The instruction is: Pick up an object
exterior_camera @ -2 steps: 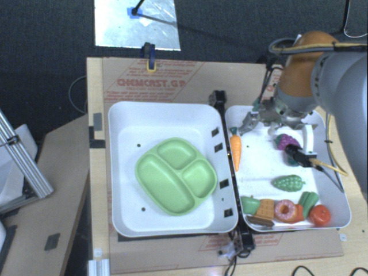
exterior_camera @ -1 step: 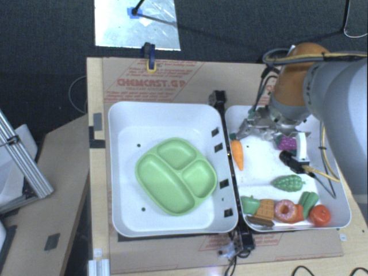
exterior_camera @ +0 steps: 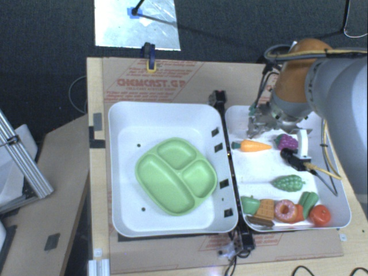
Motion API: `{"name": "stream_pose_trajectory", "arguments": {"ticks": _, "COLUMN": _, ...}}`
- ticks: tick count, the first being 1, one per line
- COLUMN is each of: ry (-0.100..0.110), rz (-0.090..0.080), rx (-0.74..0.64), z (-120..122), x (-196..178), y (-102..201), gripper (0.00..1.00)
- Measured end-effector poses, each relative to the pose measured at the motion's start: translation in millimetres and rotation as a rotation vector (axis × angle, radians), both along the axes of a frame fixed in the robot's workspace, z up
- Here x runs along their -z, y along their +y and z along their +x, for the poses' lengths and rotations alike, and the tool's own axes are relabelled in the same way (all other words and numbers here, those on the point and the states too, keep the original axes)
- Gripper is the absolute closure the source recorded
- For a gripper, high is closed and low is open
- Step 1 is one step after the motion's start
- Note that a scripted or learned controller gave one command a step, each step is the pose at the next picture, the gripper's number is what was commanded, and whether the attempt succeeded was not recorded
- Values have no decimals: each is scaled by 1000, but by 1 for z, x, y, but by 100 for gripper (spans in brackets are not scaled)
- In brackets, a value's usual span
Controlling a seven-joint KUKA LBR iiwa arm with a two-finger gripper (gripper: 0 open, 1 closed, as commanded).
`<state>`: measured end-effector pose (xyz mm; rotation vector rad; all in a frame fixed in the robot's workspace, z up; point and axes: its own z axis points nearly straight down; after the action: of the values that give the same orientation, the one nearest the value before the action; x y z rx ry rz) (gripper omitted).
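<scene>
My gripper hangs low over the far left part of the right bin, under the grey arm and its orange band. Just in front of it lies an orange toy carrot, on its side and pointing left. A purple bunch of grapes sits right of the carrot. Nothing shows in the gripper's grasp. Nearer the front lie a green bumpy vegetable, a green pepper, a waffle piece, a pink donut, another green piece and a red tomato.
The left bin holds a green divided plate. A black divider with clips runs between the bins. The arm's bulk covers the right bin's far right corner. A metal sheet lies beyond the bench.
</scene>
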<state>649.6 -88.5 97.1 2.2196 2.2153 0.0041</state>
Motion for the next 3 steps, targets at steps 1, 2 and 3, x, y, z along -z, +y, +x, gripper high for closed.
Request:
{"name": "stream_pose_trajectory", "arguments": {"ticks": 1, "ry": 1, "rz": 2, "rx": -1, "z": -1, "x": -44, "y": -2, "gripper": 100}}
{"name": "stream_pose_trajectory", "arguments": {"ticks": 2, "ry": 0, "rz": 2, "rx": -2, "z": -6, "x": -90, "y": -1, "gripper": 100}}
{"name": "stream_pose_trajectory", "arguments": {"ticks": 3, "ry": -1, "rz": 2, "rx": -6, "z": -4, "x": -130, "y": -1, "gripper": 100}}
